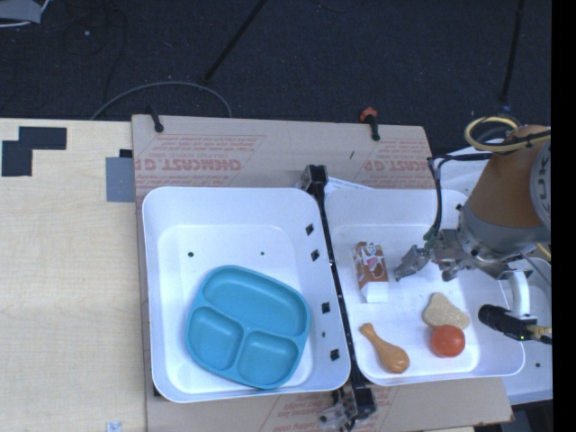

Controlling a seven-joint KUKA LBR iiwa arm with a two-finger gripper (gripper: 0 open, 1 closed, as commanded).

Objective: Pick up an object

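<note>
In the right bin (396, 207) lie a small brown-and-white carton (370, 266), a tan chicken-leg toy (384, 347), a beige bread-like piece (445, 311) and a red tomato (448, 340). My gripper (416, 262) hangs over the right bin, just right of the carton and above the bread piece. Its grey fingers point left toward the carton and stand apart with nothing between them. The arm's orange band (506, 187) rises behind it at the right.
The left bin (180, 214) holds a blue divided plate (247, 326). A black divider (326, 268) runs between the two bins. Cardboard (270, 156) lies under both bins, and pale wood bench extends to the left.
</note>
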